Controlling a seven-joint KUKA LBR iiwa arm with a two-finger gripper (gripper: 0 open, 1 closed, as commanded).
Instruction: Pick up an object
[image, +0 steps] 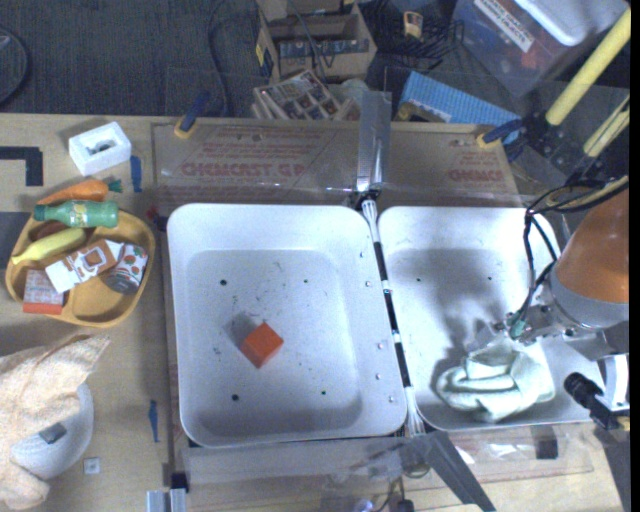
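Observation:
An orange block (262, 344) lies in the left bin (200, 250), a little left of its middle. A crumpled white and pale green cloth (492, 382) sits in the near part of the right bin (440, 240). The arm, with its orange band (598, 262), reaches in from the right. My gripper (518, 327) is low over the right bin, at the cloth's upper right edge and seemingly touching it. The wrist and cables hide the gripper's tip.
A yellow bowl (100, 305) with toy food stands left of the bins. A beige towel (40, 390) lies at the lower left and a small white box (100, 147) at the upper left. A clear panel (270, 160) stands behind the bins.

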